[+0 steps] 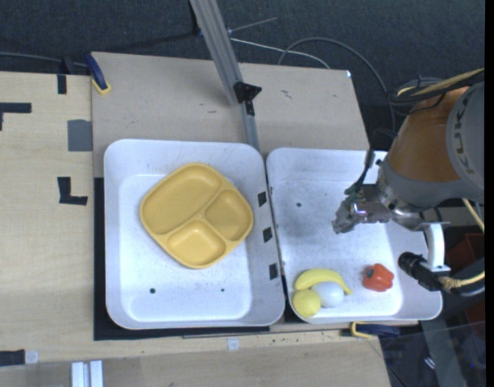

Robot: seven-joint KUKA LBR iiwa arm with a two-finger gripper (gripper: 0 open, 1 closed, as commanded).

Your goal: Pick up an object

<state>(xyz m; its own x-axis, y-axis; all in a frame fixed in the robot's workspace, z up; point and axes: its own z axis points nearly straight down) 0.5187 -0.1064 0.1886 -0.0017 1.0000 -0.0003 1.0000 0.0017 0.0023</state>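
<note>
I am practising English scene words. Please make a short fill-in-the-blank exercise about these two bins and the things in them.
1. The yellow tray lies in the ____ bin.
2. The tray has ____ compartments.
3. The red pepper lies to the ____ of the banana.
4. The gripper hangs over the ____ bin.

Missing words: left; three; right; right

Two bins side by side on bench (190, 95): divided tray (197, 214) in left bin (122, 240), toward its rear. In right bin (311, 176), near front wall: banana (321, 277), lemon (306, 302) and egg (332, 294) touching, pepper (378, 276) to their right. Gripper (343, 222) above right bin's middle, behind that cluster.
</note>
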